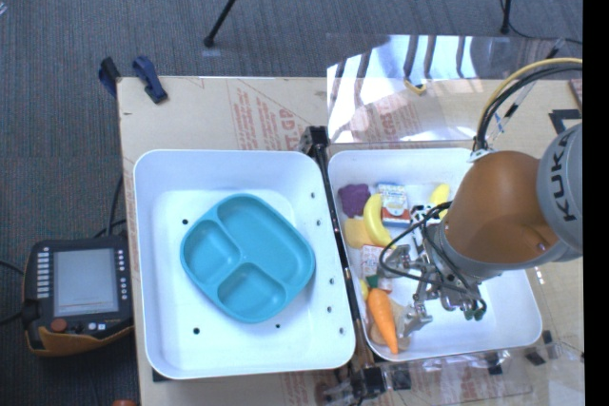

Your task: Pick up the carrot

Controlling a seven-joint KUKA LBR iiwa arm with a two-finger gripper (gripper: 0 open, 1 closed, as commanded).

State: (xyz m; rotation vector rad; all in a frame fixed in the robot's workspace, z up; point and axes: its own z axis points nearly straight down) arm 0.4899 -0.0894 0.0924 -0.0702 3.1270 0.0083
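my jaws hang low in the right bin (519, 323), just right of the carrot (383, 316) — whether they stand apart or together, i cannot tell. the carrot lies near the bin's front left corner, green top pointing away, not held. behind it: a banana (375, 216) and a purple item (353, 198). left bin (157, 204) carries a blue divided plate (247, 256).

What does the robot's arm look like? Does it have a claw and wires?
The arm is grey with black KUKA letters on its side, and a big rounded orange band sits above the wrist. Yellow and black cables loop over the top of it. At the end is a small silvery metal claw with thin black wires curling around it.
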